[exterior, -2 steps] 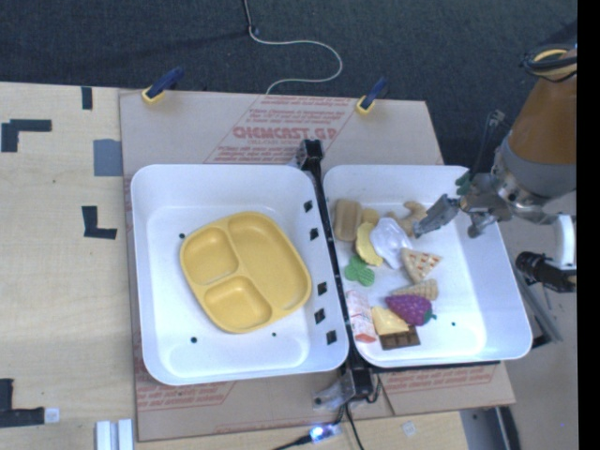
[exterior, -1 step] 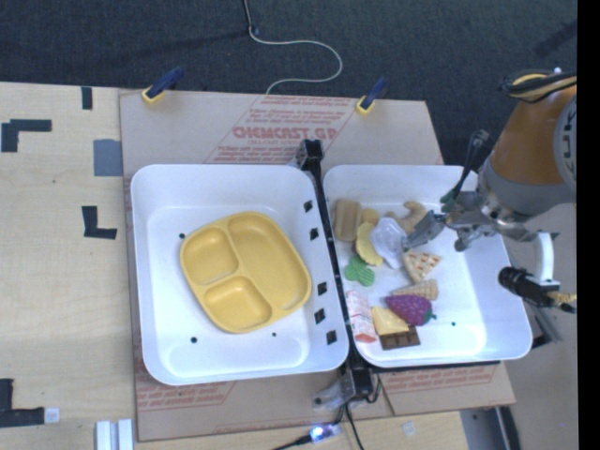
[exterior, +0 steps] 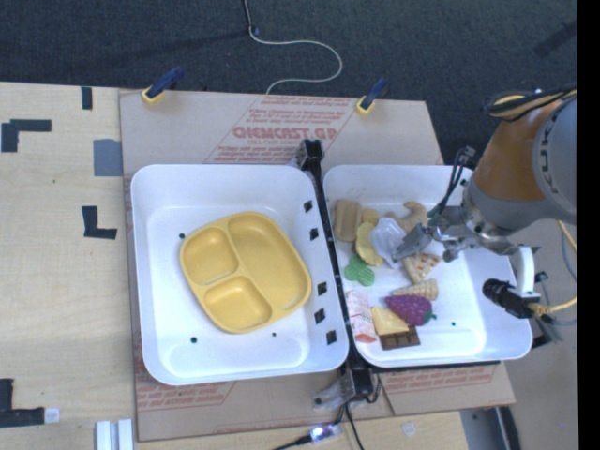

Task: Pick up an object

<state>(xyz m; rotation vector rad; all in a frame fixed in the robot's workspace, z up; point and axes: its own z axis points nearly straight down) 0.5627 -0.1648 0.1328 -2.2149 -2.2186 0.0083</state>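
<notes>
Two shallow white bins sit side by side on a cardboard sheet that covers the desk. The left bin holds a yellow three-compartment plate lying near its middle, with bare white floor all around it, widest along the near edge and the left wall. The right bin is crowded on its left half: toy foods lie bunched against the divider between the bins, while the right part of its floor, toward the arm, is bare.

The arm enters from the right, over the right bin's far right corner, and its gripper hangs low over the pile. Whether the fingers are spread or pressed together cannot be told; their dark tips blend with a crumpled silvery wrapper just beneath them.

Just right of the tips lies a tan waffle-patterned piece. Nearer the front are a purple grape bunch, a yellow wedge and a brown chocolate bar. A green leafy piece lies left of the tips, and pale beige pieces lie farther back by the divider.
</notes>
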